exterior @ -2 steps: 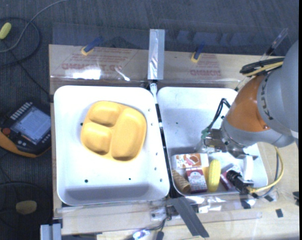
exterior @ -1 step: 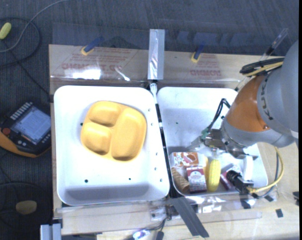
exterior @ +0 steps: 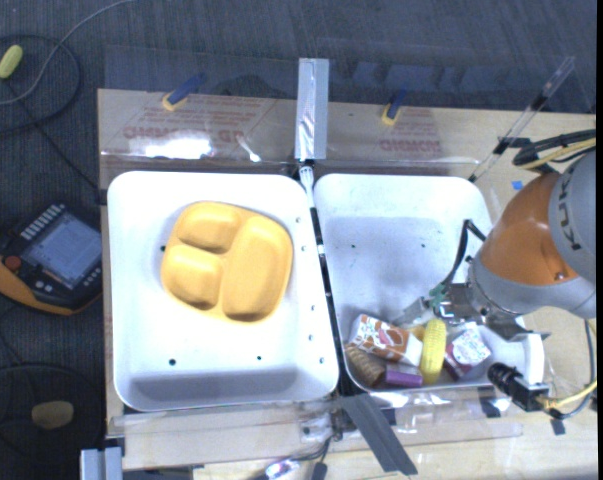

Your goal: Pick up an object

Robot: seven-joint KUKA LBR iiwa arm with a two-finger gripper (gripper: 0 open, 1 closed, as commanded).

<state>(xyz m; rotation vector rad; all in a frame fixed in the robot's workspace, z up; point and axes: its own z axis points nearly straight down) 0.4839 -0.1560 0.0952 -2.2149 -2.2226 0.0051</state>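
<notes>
A cluster of small objects lies in the near part of the right bin (exterior: 381,223): a yellow corn cob (exterior: 433,346), an orange and white snack packet (exterior: 381,338), a white and red packet (exterior: 470,348), a purple piece (exterior: 405,377) and a brown piece (exterior: 367,369). The gripper (exterior: 443,304) hangs low over this cluster, right at the far end of the corn cob. The grey arm with its orange band (exterior: 521,238) comes in over the bin's right wall. Whether the gripper touches the corn is unclear.
The left bin (exterior: 141,358) bears a yellow divided plate (exterior: 226,260). A metal divider bar (exterior: 312,108) stands upright between the bins at the back. A handheld controller (exterior: 46,258) lies on the floor to the left, beyond the bench.
</notes>
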